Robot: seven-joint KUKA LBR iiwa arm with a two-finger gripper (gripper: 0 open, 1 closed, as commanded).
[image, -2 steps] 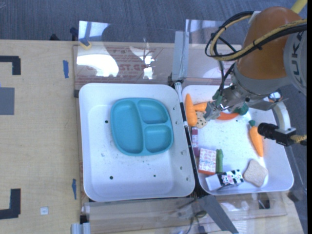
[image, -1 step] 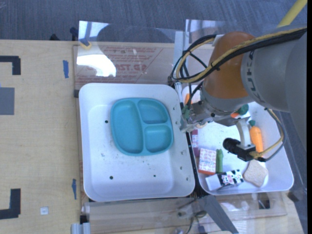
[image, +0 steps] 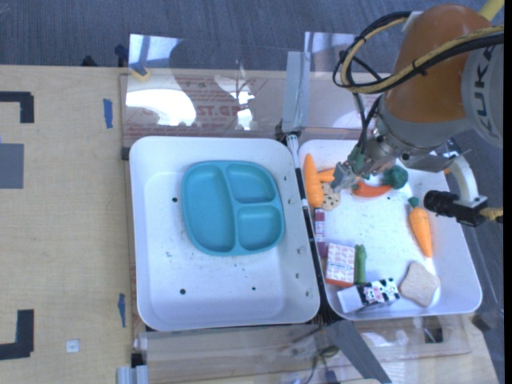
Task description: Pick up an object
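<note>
lighting was bright and even, from overhead. strong glare sat on the clear panels (image: 192, 94) behind the bins, with white patches washing out the print beneath. the left bin (image: 152, 294) read slightly overexposed along its rim; shadows inside it were soft and shallow. the divided blue plate (image: 232, 206) showed a faint sheen. the arm (image: 436, 70) looked soft, slightly out of focus. fine detail was grainy and low in resolution.

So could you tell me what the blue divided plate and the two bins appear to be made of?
The blue divided plate looks like moulded plastic: uniform teal, matte, with soft rounded compartment edges. The left bin and right bin look like thin formed white plastic, slightly glossy, with rounded corners; that is a guess.
</note>
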